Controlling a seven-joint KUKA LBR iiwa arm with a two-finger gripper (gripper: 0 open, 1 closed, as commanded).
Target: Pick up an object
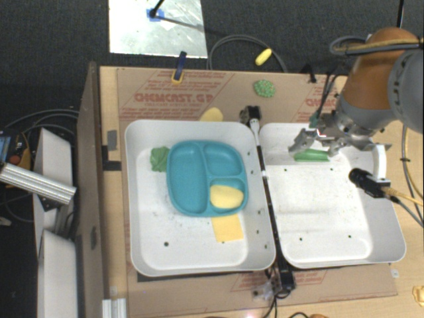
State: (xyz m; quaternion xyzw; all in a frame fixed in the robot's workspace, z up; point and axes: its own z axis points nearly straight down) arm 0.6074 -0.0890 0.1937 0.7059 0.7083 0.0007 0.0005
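Observation:
A slim green pod (pixel 311 156) lies flat on the floor of the right bin (pixel 331 224), near its back wall. My gripper (pixel 317 143) hangs directly over the pod, open, with one finger (pixel 297 142) past the pod's left end and the other near its right end. The pod rests on the bin floor, not held. The left bin (pixel 149 244) holds a blue divided plate (pixel 192 177) with a yellow lump (pixel 226 196) in its lower right compartment, a flat yellow square (pixel 228 228) and a green leafy piece (pixel 159 158).
The grey arm with its orange band (pixel 377 71) reaches in from the upper right. A black and white fitting (pixel 370 177) overhangs the right bin's right side. Behind the bins on the cardboard lie a yellow piece (pixel 212 115), a green round thing (pixel 264 88) and a yellow capsule (pixel 264 57).

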